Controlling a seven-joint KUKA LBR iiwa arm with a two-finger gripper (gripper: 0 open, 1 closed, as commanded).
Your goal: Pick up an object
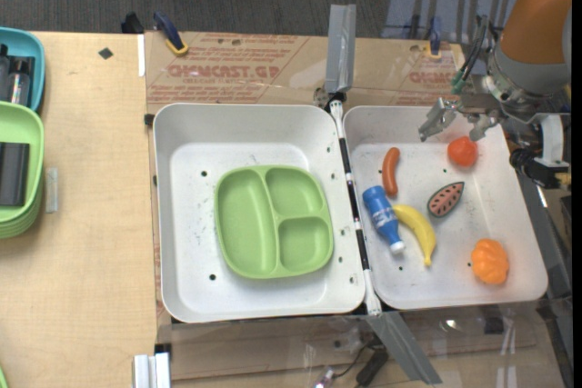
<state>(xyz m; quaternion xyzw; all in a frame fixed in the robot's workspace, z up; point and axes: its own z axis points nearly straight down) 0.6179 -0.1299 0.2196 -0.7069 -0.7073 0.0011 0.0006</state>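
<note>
Right white bin [527,286], hand [462,124] open above red tomato [463,152], banana [418,232] lying diagonally, tip toward front

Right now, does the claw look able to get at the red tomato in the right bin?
Probably yes. The claw hangs open just above the red tomato near the far edge of the right bin, and nothing lies over it; the watermelon slice sits apart.

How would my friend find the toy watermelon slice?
Look in the right white bin, near its middle. The watermelon slice lies just right of the yellow banana and below the red tomato. It alone is flat, reddish with dark seeds and a green rim.
</note>
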